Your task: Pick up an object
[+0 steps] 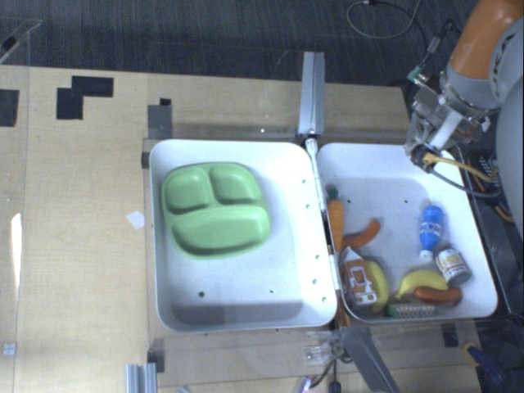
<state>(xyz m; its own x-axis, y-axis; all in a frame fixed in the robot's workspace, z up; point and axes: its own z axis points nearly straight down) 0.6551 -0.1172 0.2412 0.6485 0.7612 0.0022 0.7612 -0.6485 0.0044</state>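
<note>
The gripper hangs over the far right corner of the right bin, apart from everything lying in it. In that bin's near half lie a blue bottle, a small can, a yellow banana and a red sausage. A carrot lies along the bin's left wall, with an orange sausage beside it. A small printed carton rests against a yellow fruit at the near left corner.
The left bin holds a green divided plate in its far half. A metal post stands behind the seam between the bins. The arm's orange band rises at the top right.
</note>
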